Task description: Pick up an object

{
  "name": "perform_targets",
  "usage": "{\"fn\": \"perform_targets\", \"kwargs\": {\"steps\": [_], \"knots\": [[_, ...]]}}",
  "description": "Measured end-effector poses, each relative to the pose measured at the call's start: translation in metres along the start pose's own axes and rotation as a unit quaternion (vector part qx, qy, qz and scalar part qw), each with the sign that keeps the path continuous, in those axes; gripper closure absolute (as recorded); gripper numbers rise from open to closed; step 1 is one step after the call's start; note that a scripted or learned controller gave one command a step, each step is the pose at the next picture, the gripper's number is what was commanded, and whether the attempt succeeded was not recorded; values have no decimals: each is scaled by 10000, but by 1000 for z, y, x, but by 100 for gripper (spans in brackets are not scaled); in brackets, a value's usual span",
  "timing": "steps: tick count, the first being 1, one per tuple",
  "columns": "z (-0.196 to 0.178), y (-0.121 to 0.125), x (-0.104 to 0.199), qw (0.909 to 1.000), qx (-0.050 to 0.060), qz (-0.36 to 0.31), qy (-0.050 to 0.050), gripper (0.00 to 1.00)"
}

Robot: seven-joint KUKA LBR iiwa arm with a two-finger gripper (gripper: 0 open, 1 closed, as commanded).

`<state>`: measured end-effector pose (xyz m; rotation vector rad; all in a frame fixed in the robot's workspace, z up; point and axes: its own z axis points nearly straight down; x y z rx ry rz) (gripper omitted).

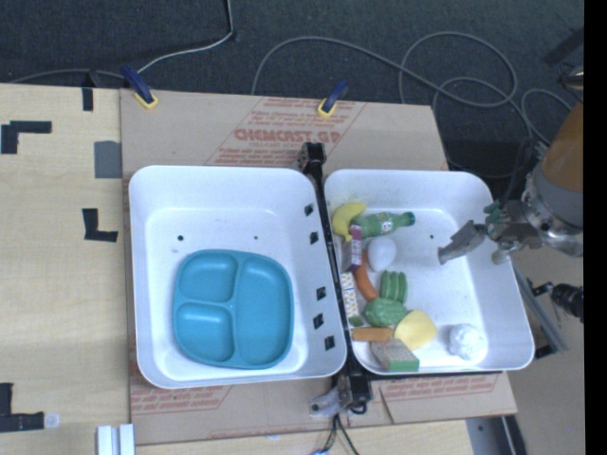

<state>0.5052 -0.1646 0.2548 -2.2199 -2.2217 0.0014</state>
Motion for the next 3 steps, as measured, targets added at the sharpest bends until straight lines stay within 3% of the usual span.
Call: {"fn": "perform_targets", "kwargs": {"steps": [1, 2, 3], "knots": [[156, 19, 56, 10000, 20, -3, 10, 0], [146, 20, 56, 10000, 16, -5, 9, 100], [71, 24, 127, 10000, -2, -8, 3, 100]]}}
